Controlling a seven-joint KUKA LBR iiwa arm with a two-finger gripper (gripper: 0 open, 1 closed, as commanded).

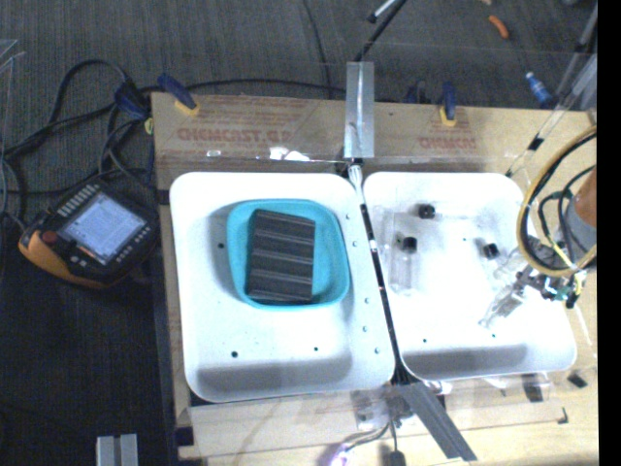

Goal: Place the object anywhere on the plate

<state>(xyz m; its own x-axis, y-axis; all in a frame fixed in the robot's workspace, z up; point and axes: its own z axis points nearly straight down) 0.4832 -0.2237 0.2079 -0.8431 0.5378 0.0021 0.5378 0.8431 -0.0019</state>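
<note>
A: What lay left of centre?
B: A blue plate (pixel 335 260) in the left bin (pixel 194 260), with a dark ribbed block (pixel 281 255) flat on it.
A: And right?
B: The gripper (pixel 506 304) hung low over the right bin (pixel 456 357); whether its jaws were clenched, I couldn't tell.

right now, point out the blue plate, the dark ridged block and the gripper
blue plate (pixel 334 260), camera view, on its right rim
dark ridged block (pixel 281 255), camera view, middle of its top
gripper (pixel 506 304), camera view, between its fingertips
</note>
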